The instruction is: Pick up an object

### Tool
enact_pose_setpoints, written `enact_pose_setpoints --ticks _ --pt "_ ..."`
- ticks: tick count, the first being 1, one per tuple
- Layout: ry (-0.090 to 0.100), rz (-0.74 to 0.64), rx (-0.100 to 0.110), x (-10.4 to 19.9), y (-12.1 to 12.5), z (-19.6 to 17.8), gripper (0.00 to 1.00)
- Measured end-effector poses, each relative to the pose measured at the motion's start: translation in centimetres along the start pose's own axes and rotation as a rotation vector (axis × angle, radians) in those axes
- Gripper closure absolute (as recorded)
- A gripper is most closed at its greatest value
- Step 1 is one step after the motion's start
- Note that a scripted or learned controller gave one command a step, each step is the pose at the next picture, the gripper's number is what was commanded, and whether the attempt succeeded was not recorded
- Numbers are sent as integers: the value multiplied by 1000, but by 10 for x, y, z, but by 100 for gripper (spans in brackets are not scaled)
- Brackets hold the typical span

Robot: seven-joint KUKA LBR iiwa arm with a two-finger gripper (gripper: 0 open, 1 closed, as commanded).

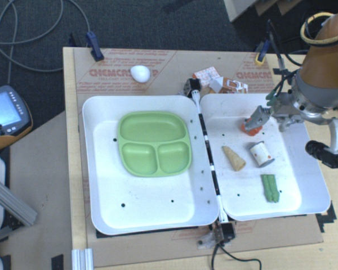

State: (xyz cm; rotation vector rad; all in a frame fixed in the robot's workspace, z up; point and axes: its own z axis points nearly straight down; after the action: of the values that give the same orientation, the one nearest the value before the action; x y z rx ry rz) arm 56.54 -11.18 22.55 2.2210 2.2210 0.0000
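While the grey arm with its orange band leans in from the right, its gripper hangs low over the back part of the right bin, right at a small orange-red object lying on the bin floor. From where I stand I cannot tell how the gripper is set; the tip blurs into that orange-red piece, and whether it touches it or just hovers over it is not clear either.

Three more things lie in the same bin, nearer the front: a tan cone-shaped piece toward the middle divider, a small white cylinder just beside it to the right, and a green stick-like object closer to the front edge, apart from the others.

Over in the left bin, a pale green divided plate sits flat near the centre. Behind the bins, on the cardboard, a white egg-shaped object rests alone, and some crumpled wrappers lie near the back corner where the two bins meet.
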Motion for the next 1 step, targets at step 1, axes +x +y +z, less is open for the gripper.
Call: enact_pose_setpoints --ticks 1 --pt "1 0 3 7 2 80 0"
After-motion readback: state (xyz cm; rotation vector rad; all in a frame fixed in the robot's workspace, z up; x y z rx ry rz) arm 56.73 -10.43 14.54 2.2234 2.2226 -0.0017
